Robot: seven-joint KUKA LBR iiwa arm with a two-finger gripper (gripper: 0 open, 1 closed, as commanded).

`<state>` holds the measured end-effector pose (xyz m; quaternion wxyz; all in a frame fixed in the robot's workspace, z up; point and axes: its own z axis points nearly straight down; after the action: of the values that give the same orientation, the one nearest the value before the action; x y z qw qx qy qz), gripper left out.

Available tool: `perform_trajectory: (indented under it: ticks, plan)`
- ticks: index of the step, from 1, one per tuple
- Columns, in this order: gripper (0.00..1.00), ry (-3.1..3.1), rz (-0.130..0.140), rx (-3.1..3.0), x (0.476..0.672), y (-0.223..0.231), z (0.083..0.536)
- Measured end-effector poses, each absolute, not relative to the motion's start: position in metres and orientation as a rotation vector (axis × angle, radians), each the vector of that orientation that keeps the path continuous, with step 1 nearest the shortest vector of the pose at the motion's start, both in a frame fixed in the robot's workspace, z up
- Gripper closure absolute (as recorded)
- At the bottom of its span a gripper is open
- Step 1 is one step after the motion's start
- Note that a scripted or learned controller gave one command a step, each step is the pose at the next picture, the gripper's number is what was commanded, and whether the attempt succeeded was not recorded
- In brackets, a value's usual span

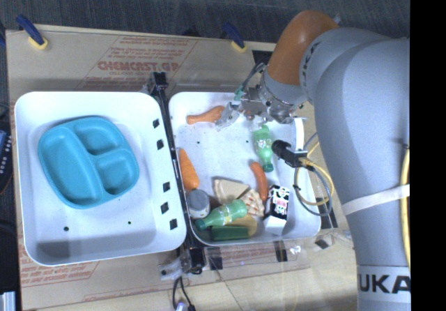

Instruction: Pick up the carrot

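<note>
Two shallow white bins sat side by side on the table (pixel 139 58), which was covered with printed brown cardboard. The left bin (pixel 28 184) held a single blue divided tray (pixel 87 160), lying toward its far-left part.

The right bin (pixel 209 102) was crowded. One carrot (pixel 188 170) lay lengthwise against the bin's left wall, just above a small grey can (pixel 198 202). A second orange piece, likely another carrot (pixel 260 180), lay near the right side, just below a green bottle (pixel 263 148). Along the near edge sat a second green bottle (pixel 226 215) on its side, a dark green object (pixel 230 233) beneath it, a tan wedge that looked like a sandwich slice (pixel 230 191), and a black-and-white patterned carton (pixel 278 203). An orange drumstick-shaped toy (pixel 204 116) rested near the far wall.

The grey arm (pixel 362 107), with its orange band (pixel 296 44), reached in from the right, and its tool (pixel 233 113) hung low over the far part of the right bin, just beside the drumstick's thick end. Whether it touched the toy could not be told, and the state of the tool could not be made out; nothing was clearly held. Both carrots lay apart from the tool, in the bin.
</note>
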<state>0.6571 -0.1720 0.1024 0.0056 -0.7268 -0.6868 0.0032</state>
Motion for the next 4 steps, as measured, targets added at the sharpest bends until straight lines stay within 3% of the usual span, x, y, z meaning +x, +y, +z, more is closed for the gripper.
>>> perform_trajectory:
  ticks: [1, 2, 3, 4]
  plan:
    - [0.00, -2.110, 0.003, -2.326, 0.658, -0.205, 0.131]
    - [0.00, -2.158, 0.007, -2.274, 0.657, -0.106, 0.112]
    - [0.00, -1.859, 0.008, -2.534, 0.657, -0.176, 0.173]
    - [0.00, -2.091, 0.009, -2.332, 0.632, -0.117, 0.089]
